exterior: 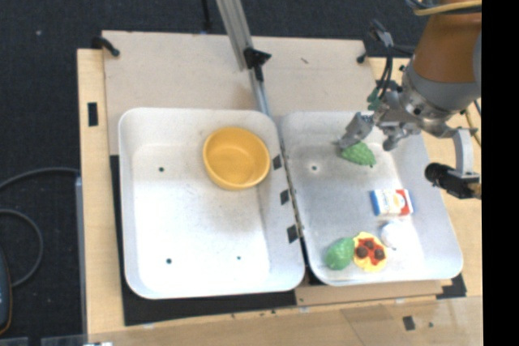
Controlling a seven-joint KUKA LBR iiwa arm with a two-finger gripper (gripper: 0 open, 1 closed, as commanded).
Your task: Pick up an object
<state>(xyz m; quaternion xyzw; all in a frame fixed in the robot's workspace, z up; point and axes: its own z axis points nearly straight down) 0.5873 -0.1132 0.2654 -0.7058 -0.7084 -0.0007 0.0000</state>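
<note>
From the camera above, the arm reaches in from the right and its claw (375,135) hangs over the far part of the right bin (324,190), fingers spread, one to each side of a small green leafy toy (359,154). The toy lies on the bin floor just below and between the fingertips; nothing is clamped yet. I judge this to be the approach-and-descend step of the pick — the claw is lined up but not closed. The next move calls for a short drop so the fingers straddle the green piece, then a close and a lift; the piece looks low and flat, so the fingertips would need to come almost to the floor.

Nearer the front of the same bin sit a small white, blue and red carton (391,202), a rounded green object (340,254), a yellow and red toy with dark spots (371,251) touching it, and a small white piece (390,235) just beside that. The left bin (162,255) holds a yellow plastic bowl (236,157), smooth and round, upright. Both bins are shallow, white and faintly speckled, side by side on the pale wooden counter (178,65).
</note>
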